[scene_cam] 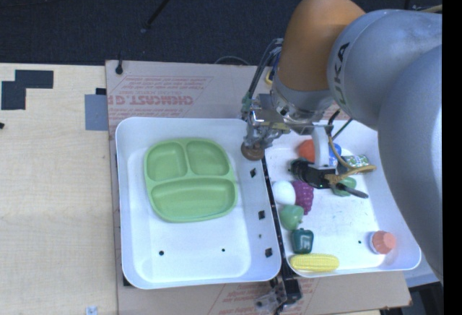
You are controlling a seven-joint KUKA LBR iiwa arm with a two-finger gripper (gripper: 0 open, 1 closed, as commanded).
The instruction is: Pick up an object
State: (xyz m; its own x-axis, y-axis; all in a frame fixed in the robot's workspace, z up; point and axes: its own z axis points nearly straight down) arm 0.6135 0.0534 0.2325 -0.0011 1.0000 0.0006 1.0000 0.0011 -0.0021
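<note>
Bins (137, 162): smooth white plastic, slight sheen. Divided plate (190, 180): matt green plastic. Surface (50, 191): pale wood grain. Sheet under bins (173, 93): brown printed cardboard. Arm (390, 82): grey satin shell, glossy orange band (314, 35).

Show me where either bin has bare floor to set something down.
Left bin: bare floor in front of the green divided plate and along its right side. Right bin: a bare patch between the green pepper and the orange piece. Crowded along the divider, from the gripper down to the corn.
</note>
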